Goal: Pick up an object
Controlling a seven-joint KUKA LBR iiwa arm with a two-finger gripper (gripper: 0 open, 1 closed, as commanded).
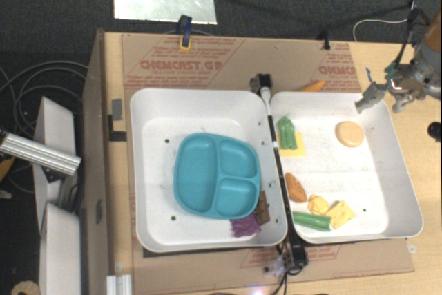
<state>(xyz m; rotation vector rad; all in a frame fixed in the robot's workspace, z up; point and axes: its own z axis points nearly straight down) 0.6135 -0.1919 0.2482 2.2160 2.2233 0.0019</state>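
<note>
- Round tan bun (350, 133): right bin (387, 148), upper right; no long axis.
- Gripper (384, 96) above that bin's top right rim, fingers spread, nothing between them.
- Same bin: green piece (286, 132) on yellow square, upright along left wall; green pod (311, 220) lying near front.
- Left bin (148, 148): teal divided plate (217, 175), purple scrap (243, 226) at front edge.
- Open floor mid right bin.
</note>
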